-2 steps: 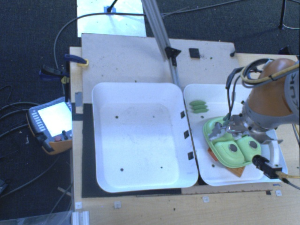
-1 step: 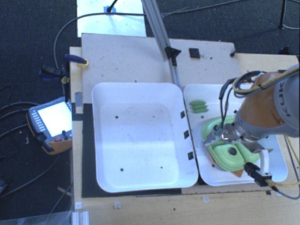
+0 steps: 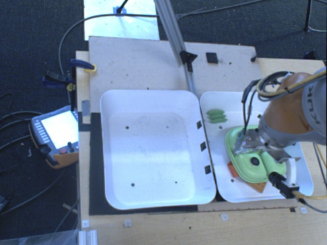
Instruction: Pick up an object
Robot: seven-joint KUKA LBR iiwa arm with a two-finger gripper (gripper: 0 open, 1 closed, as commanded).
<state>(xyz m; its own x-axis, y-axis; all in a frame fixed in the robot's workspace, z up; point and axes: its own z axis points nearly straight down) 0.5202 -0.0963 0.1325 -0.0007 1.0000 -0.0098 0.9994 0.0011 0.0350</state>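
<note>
Camera view: green object point(image 3: 249, 163) under claw point(image 3: 244, 144)

Grey arm point(image 3: 311, 93), broad orange band above the wrist, black and yellow cables looped on top, metallic wrist

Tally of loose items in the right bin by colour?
Light green: 1, the big moulded piece under the hand
Darker green: 1, the small ridged piece
Orange/brown: 1, the flat piece poking out beneath the big one
Total: 3
</note>
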